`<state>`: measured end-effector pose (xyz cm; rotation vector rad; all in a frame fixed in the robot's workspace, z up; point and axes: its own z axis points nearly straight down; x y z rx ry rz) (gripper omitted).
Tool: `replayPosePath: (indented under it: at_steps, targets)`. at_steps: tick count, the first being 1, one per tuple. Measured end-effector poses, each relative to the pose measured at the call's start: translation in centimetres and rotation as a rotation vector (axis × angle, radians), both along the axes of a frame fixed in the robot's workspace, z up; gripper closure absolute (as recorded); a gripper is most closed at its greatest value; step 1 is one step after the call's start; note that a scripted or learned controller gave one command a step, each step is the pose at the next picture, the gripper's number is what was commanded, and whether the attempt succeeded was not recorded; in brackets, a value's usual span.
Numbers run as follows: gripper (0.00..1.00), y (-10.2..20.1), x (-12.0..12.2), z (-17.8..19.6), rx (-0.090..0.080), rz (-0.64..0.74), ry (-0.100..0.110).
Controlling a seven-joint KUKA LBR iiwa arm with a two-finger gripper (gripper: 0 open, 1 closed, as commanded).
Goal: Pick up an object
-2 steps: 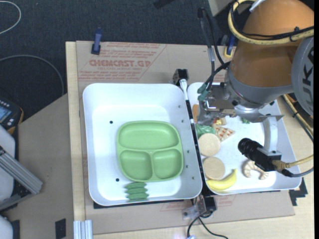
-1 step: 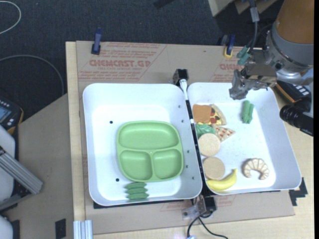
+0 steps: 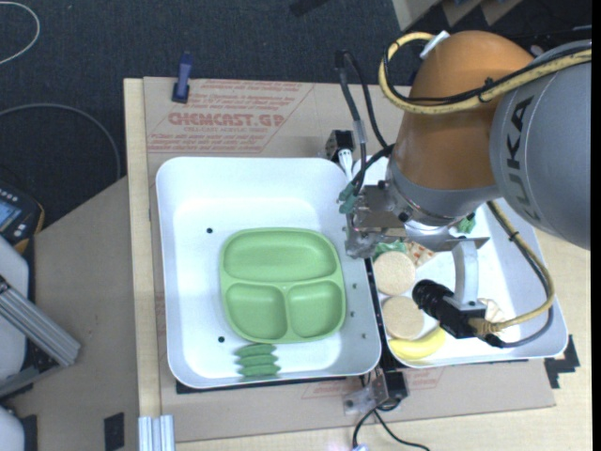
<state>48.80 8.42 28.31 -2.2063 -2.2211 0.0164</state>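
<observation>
Banana (image 3: pixel 419 348) lies lengthwise left-right along the right bin's (image 3: pixel 526 341) near wall; the tool's (image 3: pixel 404 242) state can't be told.

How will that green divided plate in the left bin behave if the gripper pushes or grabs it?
The green plate looks like rigid moulded plastic, so probably stiff and light. It lies flat on the smooth left bin, so a push likely slides it, not tips it. Its low rounded rim may be hard to pinch.

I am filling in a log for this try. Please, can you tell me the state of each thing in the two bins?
Green divided plate: upright, flat in the left bin.
Small green ridged piece: lying below the plate.
Two tan round discs: lying in the right bin.
Yellow banana: lying, partly hidden.
</observation>
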Motion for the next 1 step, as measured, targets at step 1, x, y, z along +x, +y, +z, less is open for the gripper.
replayPosePath:
  at_steps: [1]
  targets:
    - [1.0,-2.28,-0.77,11.15,0.002,-0.007,-0.028]
